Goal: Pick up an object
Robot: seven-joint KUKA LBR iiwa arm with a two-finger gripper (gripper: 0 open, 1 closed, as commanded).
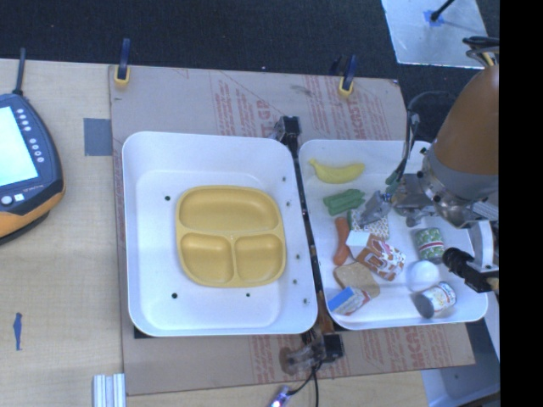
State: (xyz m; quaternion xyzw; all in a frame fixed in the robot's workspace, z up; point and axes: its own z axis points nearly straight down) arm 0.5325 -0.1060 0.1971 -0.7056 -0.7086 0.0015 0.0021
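The gripper (372, 210) hung low in the right bin (475, 312) over the food toys (373, 257); couldn't tell its grip. Red lettering on the cardboard (246, 100) was too blurry to read.

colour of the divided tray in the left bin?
Yellow, plain, no pattern. The divided tray shows clearly in the camera view, lying in the left bin.

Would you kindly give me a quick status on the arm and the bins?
Tool low in right bin, among the clutter. Nothing seen held. Green piece and orange carrot right beside it. Yellow divided tray sits alone in left bin.
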